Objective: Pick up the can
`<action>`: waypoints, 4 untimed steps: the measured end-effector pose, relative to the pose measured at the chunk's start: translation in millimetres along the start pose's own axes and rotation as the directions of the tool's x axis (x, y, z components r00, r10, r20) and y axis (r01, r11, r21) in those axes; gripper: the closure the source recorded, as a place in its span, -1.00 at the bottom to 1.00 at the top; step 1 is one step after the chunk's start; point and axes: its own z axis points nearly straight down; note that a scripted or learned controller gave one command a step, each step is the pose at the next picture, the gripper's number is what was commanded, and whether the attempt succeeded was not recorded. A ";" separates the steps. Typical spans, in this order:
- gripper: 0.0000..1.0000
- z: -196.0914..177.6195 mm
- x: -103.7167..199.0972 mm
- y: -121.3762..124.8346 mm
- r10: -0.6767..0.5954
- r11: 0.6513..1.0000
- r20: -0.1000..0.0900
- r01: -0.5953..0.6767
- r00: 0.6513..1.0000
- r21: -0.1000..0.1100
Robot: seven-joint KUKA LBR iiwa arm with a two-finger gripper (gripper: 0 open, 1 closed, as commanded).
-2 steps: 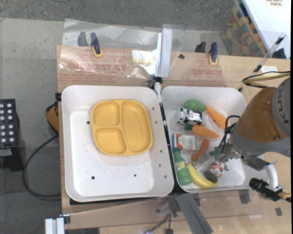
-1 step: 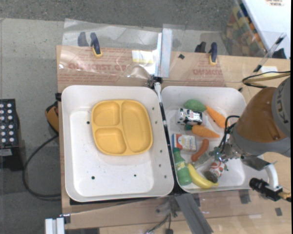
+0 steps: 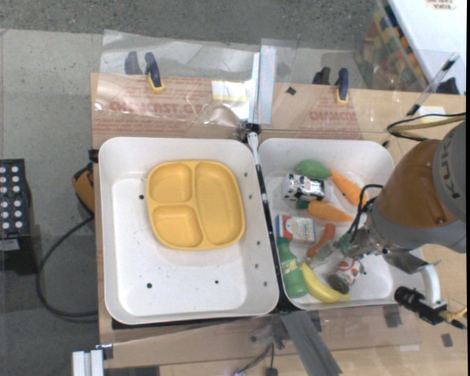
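Observation:
The can (image 3: 347, 273), red and white, lies on its side near the front of the right bin (image 3: 376, 151), just right of a banana (image 3: 323, 285). My gripper (image 3: 354, 245) hangs directly above and slightly behind the can, very close to it. The grey arm with its orange band (image 3: 419, 190) comes in from the right and covers the bin's right side. Nothing shows as held.
Around the can lie a green bottle (image 3: 291, 271), a small carton (image 3: 299, 228), two carrots (image 3: 329, 211), a toy car (image 3: 305, 186), a green vegetable (image 3: 312, 168) and a small red piece (image 3: 323, 239). The left bin (image 3: 125, 272) holds a yellow divided plate (image 3: 196, 204).

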 end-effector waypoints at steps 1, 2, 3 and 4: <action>-1.00 0.0 -8.0 -2.3 -0.040 0.999 0.000 0.040 0.999 0.003; -1.00 0.0 -7.6 -2.5 -0.137 0.991 0.002 0.137 0.991 0.005; -1.00 0.0 16.3 3.1 -0.059 0.998 0.000 0.059 0.998 0.001; 1.00 -10.6 14.7 5.0 -0.057 0.998 0.006 0.057 0.998 -0.005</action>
